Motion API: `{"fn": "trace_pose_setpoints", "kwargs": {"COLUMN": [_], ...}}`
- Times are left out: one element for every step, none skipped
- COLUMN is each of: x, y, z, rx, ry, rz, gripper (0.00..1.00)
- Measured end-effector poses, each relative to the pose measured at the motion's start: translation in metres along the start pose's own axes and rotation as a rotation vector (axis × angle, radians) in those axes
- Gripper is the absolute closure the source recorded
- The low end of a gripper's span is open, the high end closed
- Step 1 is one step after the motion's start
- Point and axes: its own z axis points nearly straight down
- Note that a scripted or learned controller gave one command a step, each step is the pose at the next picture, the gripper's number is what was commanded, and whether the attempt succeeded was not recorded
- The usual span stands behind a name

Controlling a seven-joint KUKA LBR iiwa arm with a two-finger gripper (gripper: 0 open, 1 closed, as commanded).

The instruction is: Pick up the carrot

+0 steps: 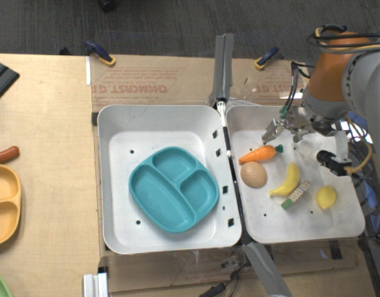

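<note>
The orange carrot [258, 154] with a green tip lies on the floor of the right bin [338, 228], near its left wall, tip pointing right. My gripper [283, 130] hangs just up and to the right of the carrot's green end, at the bin's far side. Its fingers [270, 132] stand open with nothing between them, and the carrot rests free on the bin floor.
In the right bin lie a brown egg [254, 176], a banana [287, 180], a lemon [326, 197] and a small green-and-white block [295, 196]. A teal divided plate [173, 189] lies in the left bin [109, 166]. A yellow dish [1, 206] and a sausage [4, 154] sit on the bench at far left.
</note>
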Motion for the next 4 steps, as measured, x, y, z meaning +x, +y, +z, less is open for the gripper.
{"fn": "trace_pose_setpoints", "kwargs": {"x": [0.03, 0.043, 0.042, 0.048], "y": [-0.024, -0.076, -0.052, -0.076], "z": [0.009, -0.025, -0.003, 0.009], "rx": [-0.002, -0.003, -0.025, -0.003], "ry": [-0.001, -0.001, -0.006, -0.001], "rz": [-0.285, -0.412, -0.407, -0.519], "gripper": [0.0, 0.0, 0.0, 0.0]}}
